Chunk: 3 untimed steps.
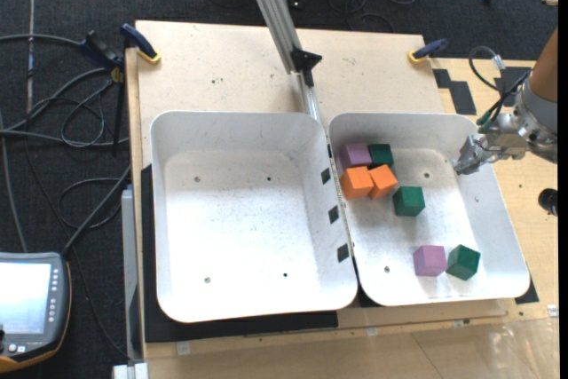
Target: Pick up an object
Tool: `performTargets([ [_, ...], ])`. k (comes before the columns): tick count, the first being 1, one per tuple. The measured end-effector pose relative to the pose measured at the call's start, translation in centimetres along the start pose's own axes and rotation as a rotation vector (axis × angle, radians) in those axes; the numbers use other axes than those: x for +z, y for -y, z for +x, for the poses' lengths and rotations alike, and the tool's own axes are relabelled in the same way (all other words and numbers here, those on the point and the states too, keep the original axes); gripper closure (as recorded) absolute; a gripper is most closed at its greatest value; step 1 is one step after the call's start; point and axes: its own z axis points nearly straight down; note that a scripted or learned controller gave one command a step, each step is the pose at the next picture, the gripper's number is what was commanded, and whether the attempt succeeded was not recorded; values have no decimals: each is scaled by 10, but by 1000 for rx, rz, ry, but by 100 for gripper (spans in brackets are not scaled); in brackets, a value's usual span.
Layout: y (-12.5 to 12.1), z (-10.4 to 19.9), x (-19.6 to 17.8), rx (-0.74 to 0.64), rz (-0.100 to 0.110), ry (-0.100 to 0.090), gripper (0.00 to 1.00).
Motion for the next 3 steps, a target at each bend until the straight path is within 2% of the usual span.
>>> performTargets([
  [1, -1, 0, -17, -3, 3, -2, 100],
  [3, -2, 116, 3, -9, 9, -5, 100],
])
